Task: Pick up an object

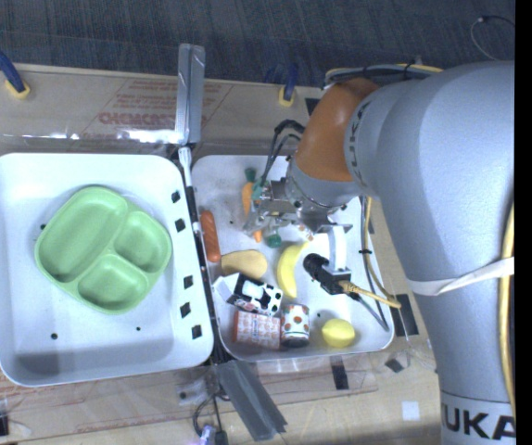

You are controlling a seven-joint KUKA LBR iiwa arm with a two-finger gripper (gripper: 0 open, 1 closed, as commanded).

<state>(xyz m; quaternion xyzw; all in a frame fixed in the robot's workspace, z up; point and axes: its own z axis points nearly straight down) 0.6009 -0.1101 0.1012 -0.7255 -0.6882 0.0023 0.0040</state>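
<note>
One fixed camera looks down at a slant on both bins (90, 360), the arm (433, 174) entering from the right.

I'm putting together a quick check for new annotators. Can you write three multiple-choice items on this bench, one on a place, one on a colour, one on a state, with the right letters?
1. Which bin holds the green divided plate?
A. the left bin
B. the right bin
C. neither; it lies on the bench

2. What colour is the banana?
A. red
B. yellow
C. blue

3. Where is the gripper?
A. over the left bin
B. raised clear of both bins
C. down over the right bin, among the toys

Answers: 1 A, the plate lies alone in the left bin. 2 B, it is yellow beside the tan piece. 3 C, the wrist sits above the banana, near the carrot.
</note>
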